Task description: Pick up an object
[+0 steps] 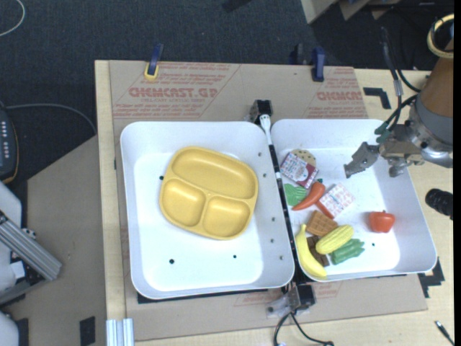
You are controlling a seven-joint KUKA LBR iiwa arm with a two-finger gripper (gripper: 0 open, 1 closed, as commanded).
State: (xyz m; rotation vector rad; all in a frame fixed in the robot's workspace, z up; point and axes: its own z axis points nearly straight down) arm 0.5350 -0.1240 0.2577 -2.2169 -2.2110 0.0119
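The gripper (374, 158) is seen over the back part of the right bin (421, 225), its two fingers spread apart with nothing between them, so no object is held. The fingers (358, 164) are carried above the bin floor, over a bare white patch; that position is judged to suit a descent toward the toys rather than a grasp already made. The candidate objects are gathered below and to the left of the gripper: a red-and-white packet (297, 167) nearest on its left, a carrot (310, 196) and a checked wrapper (336, 200) just beyond, then a waffle (320, 224), corn cob (334, 238) and banana (308, 256) packed together, touching. A tomato (381, 222) lies alone, almost straight below the gripper and well apart from the cluster; it is judged the easiest target, since neighbours would not be disturbed. Far to the left, a yellow divided plate (207, 192) rests in the left bin (140, 215), probably kept there as a drop place.
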